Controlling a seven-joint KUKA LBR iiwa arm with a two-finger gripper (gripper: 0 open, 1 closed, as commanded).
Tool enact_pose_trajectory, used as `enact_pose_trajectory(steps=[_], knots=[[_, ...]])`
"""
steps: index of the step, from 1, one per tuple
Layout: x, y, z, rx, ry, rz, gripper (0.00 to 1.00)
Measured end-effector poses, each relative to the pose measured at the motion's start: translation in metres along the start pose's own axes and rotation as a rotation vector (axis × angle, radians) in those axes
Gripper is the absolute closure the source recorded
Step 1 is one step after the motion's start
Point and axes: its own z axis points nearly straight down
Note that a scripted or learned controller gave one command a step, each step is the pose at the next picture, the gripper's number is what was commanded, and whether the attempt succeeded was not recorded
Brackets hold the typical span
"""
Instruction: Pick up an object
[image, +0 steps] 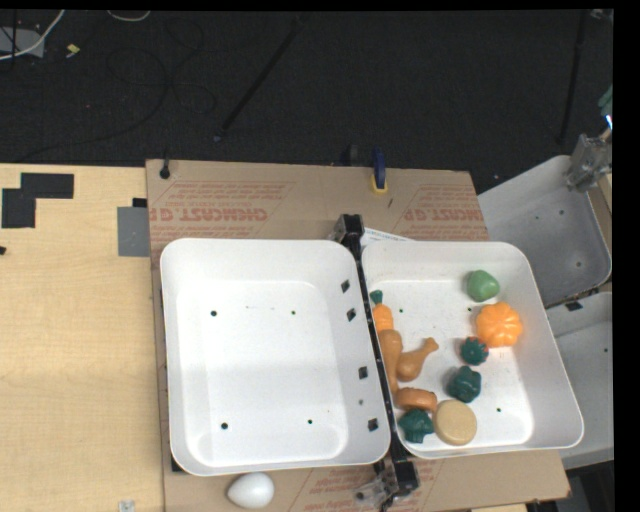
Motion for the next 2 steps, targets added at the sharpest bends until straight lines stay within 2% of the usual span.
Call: enact_pose_trajectory(steps=[1, 2], knots=[[0.0, 0.0, -0.005, 0.0, 0.0, -0.001, 1.0], [0.0, 0.0, 0.009, 0.003, 0.001, 0.0, 1.0]])
